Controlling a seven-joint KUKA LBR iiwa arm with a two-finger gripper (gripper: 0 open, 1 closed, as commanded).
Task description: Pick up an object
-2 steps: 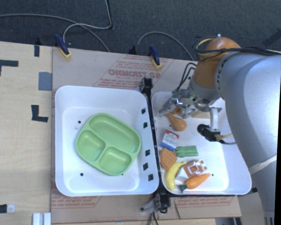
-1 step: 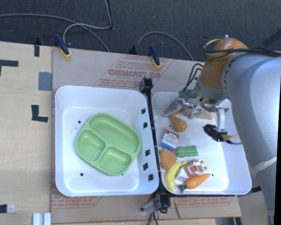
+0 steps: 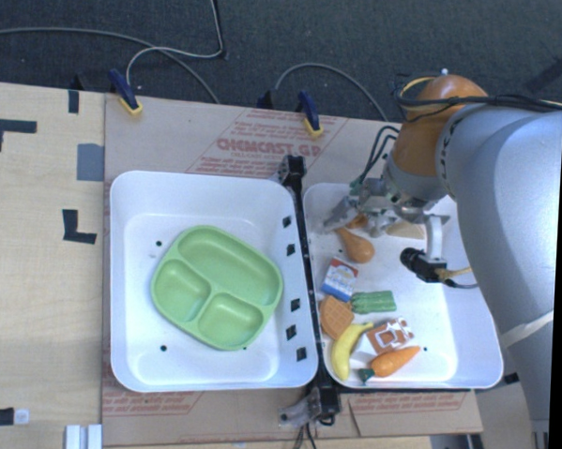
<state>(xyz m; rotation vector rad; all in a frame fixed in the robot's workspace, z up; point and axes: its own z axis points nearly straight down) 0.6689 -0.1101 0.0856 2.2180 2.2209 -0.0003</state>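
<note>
The tool (image 3: 364,212) hangs low over the far end of the right bin (image 3: 462,355), and whether it is wide or narrow I cannot tell, since the wrist hides it from above. The nearest candidate is the tan pear-shaped piece (image 3: 356,243), which lies just beside the tool on its near side, long axis running slantwise from the far-left toward the near-right (it may even be touching, but that is hard to judge at this angle). That closeness is what the coming move turns on: a small shift toward the camera would put the tool over it. Room is tight on the left, where the divider wall between the bins stands close. Further along the bin sit a blue and white packet (image 3: 339,279), a green block (image 3: 373,302), a banana (image 3: 346,349) and a carrot (image 3: 392,360), crowded together. The left bin (image 3: 134,258) holds a green sectioned plate (image 3: 217,286).
</note>
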